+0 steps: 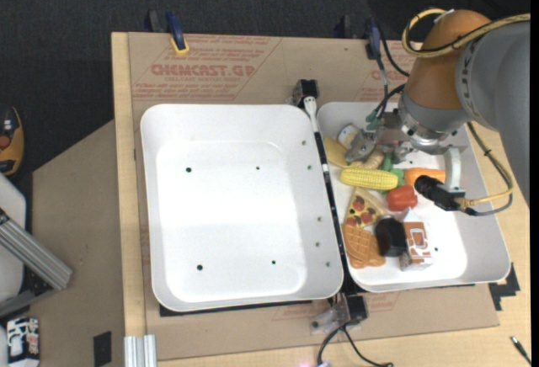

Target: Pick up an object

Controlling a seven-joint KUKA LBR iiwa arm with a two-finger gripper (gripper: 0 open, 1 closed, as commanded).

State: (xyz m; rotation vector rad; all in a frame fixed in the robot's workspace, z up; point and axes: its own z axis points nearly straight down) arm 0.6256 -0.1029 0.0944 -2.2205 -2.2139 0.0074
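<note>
The right bin holds a pile of toy food. A yellow corn cob lies across its left part, with a banana by the divider. Below them lie a red piece, a pizza slice, a brown waffle, a black block and a small brown and white box. An orange carrot shows to the right of the corn. My gripper is low in the upper left of this bin, just above the corn and beside the banana. What it touches is hidden.
The left bin is a large white tray next to the right one. The grey arm with its orange band covers the upper right of the right bin. Cables run along the bin's right side. Clamps sit on the cardboard's far edge.
</note>
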